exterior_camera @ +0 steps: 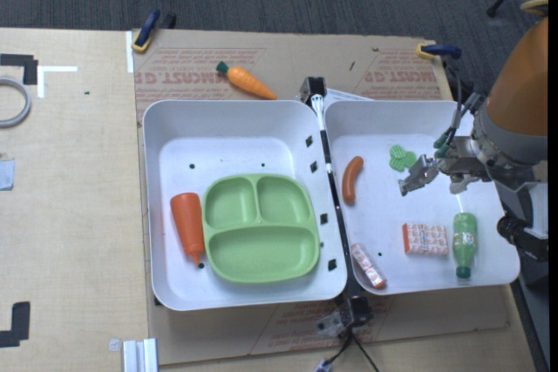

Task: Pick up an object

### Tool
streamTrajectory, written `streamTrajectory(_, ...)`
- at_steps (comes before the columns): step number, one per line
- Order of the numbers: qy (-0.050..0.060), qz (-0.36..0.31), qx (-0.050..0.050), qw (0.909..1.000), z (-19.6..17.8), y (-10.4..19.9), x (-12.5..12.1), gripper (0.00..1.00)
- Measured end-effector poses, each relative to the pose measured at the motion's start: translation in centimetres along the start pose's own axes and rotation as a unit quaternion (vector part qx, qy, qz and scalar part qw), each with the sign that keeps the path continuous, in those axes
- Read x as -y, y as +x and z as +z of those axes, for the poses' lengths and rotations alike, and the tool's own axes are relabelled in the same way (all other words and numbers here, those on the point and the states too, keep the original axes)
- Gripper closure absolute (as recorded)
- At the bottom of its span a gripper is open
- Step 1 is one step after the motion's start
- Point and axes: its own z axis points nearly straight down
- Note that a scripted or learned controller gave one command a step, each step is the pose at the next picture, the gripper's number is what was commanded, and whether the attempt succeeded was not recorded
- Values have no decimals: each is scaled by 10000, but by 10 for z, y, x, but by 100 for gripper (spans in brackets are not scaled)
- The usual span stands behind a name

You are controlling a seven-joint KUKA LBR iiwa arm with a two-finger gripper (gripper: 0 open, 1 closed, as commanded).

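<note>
arm: grey KUKA with orange band is reaching in from the right, over the right bin (384, 113)
gripper (417, 179): hanging over the middle of the right bin, between the green ridged piece (402, 158) above it and the red-and-white packet (425, 239) below; nothing is showing between the fingers, and I cannot tell how wide they are standing
likely target: unclear, task is naming no one object; nearest candidates are the green ridged piece and the packet
sausage (351, 179): lying upright-ish near the left wall of the right bin, apart from the gripper
green bottle (464, 244): lying on its side by the right wall, just beside the packet
wrapped bar (368, 266): lying slantwise in the lower left corner of the right bin
left bin (174, 122): holding a green divided plate (260, 227) and an orange-red cylinder (187, 225) touching the plate's left edge
outside bins: toy carrot (246, 80) lying on the cardboard behind
handling, judged: all looking like light plastic toys; packet looking flat and low, so fingers are needing to close across its short sides, edge grip likely slipping; ridged piece is small and thin, easy to miss; bottle is round and smooth, probably rolling, best taken across the body at mid-length; sausage is stiff, narrow, easiest across its middle
progress, judged: grasp not made yet
</note>
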Motion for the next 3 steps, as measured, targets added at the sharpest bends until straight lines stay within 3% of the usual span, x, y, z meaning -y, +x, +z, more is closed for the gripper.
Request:
streamTrajectory(1, -2, -453, -1, 9990, 109, -23, 9, 0)
streamTrajectory(2, -51, -2333, 16, 9724, 144, -45, 21, 0)
streamTrajectory(3, -95, -2312, 55, 9728, 133, -47, 18, 100)
